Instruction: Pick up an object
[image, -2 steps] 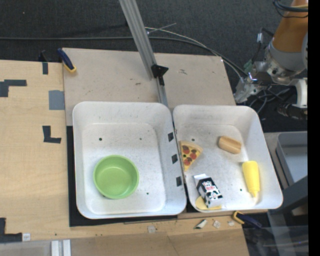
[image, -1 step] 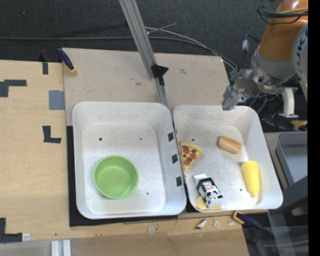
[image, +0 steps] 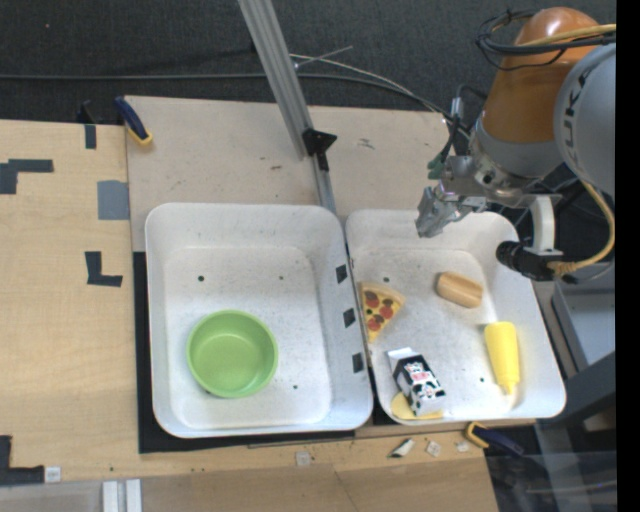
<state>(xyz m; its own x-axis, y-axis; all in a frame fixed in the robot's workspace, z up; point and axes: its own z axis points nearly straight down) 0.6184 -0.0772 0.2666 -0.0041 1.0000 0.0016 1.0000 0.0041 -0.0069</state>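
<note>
Even bright overhead light, soft shadows, slight blur.

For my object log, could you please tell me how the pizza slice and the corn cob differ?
The pizza slice is a flat triangle with red dots, lying by the right bin's left wall. The corn cob is a plain yellow rounded cylinder, longer, lying near the right wall. Both rest untouched in that same bin.
</note>
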